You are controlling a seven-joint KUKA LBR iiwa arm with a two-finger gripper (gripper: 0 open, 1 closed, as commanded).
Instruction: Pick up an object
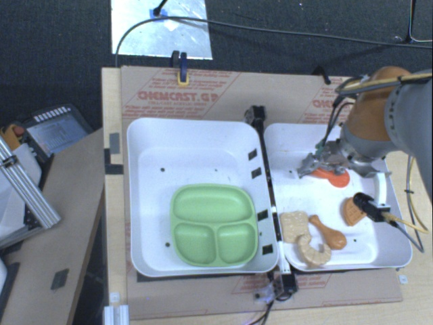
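Note:
My gripper [312,165] reaches in from the right and sits low in the right bin [292,141], at its back half. Its tip is right at the left edge of a flat red-orange piece [333,177] lying on the bin floor. Whether it touches that piece cannot be told. Nearer the front of the same bin lie a tan cracker [294,225], a brown drumstick [329,231], a pale curled pastry [314,252] and an orange-brown wedge [352,212].
The left bin [155,147] holds a green divided plate [214,223] in its front half. A black divider with clips [262,175] runs between the bins. Cardboard lies under both bins, and a side table stands at the left.

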